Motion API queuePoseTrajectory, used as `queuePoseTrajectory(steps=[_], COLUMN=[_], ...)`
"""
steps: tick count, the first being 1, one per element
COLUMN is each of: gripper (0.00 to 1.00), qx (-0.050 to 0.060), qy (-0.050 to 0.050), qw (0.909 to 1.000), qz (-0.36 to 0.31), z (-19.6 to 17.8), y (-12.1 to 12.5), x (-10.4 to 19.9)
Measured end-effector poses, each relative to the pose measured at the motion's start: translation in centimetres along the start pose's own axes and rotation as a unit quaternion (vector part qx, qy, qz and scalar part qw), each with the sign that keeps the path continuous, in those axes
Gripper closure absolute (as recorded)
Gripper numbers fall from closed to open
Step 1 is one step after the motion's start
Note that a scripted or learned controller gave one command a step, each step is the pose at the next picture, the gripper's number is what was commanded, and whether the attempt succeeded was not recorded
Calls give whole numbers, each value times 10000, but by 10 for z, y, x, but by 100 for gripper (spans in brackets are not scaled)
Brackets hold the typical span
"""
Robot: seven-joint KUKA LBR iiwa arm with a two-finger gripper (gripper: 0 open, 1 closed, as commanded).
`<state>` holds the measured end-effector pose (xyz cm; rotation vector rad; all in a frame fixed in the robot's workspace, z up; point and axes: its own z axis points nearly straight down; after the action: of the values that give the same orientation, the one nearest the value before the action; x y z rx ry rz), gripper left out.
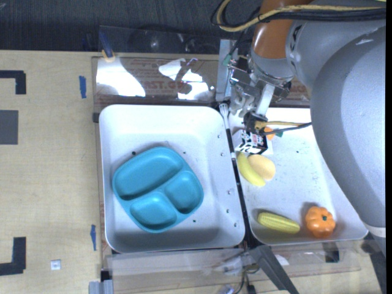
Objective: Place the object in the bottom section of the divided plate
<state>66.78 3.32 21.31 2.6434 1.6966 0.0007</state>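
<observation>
A blue divided plate (pixel 158 188) lies tilted in the left white bin (pixel 122 127), with one long section at its upper left and two smaller ones at its lower right. In the right bin (pixel 288 201) a yellow lemon-like fruit (pixel 256 168) rests near the left wall. A yellow corn cob (pixel 278 222) and a small orange pumpkin (pixel 320 220) lie near the front edge. My gripper (pixel 252 141) hangs over the right bin's upper left, just above the yellow fruit, with black-and-white markings on it. Nothing visible sits between its fingers.
The divider wall (pixel 235 176) between the two bins runs just left of the gripper and the yellow fruit. A shiny foil-like panel (pixel 159 78) lies behind the left bin. The arm's grey body (pixel 349 103) covers the right bin's upper right part.
</observation>
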Motion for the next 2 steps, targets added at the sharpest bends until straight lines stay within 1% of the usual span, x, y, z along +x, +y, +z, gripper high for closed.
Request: queuePoseTrajectory(steps=[1,2], gripper=[100,100], qx=[40,-11], qy=[-7,11], qw=[9758,9974], qz=[-2187,-722], z=[31,126], y=[-22,-33], x=[45,74])
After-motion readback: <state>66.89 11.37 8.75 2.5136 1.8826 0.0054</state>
